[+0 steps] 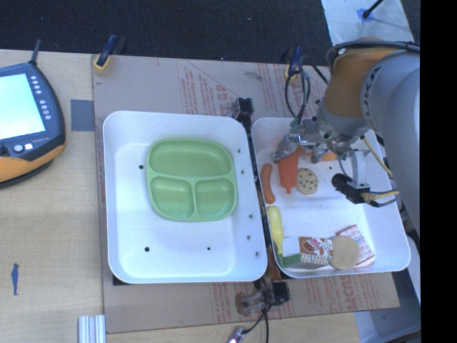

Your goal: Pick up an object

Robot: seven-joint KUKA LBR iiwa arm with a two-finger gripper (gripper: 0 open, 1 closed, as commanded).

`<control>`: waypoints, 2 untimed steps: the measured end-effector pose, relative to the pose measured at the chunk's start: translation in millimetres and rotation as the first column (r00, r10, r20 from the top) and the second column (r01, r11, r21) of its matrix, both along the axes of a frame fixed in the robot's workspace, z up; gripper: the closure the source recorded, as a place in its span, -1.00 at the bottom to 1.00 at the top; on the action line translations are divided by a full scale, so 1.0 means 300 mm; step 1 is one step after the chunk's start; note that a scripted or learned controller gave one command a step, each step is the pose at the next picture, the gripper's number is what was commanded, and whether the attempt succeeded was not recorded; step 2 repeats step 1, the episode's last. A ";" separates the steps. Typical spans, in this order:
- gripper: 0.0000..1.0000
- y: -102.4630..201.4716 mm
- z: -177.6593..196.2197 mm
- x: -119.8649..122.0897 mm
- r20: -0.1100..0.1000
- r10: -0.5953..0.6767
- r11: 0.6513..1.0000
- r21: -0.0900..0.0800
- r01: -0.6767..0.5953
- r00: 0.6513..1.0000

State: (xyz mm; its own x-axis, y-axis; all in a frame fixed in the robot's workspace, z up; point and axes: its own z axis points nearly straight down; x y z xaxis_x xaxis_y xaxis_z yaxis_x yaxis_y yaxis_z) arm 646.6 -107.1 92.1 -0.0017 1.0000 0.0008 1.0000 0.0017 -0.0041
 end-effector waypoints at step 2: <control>1.00 -0.002 0.035 0.000 -0.002 0.002 1.000 0.001 -0.002 1.000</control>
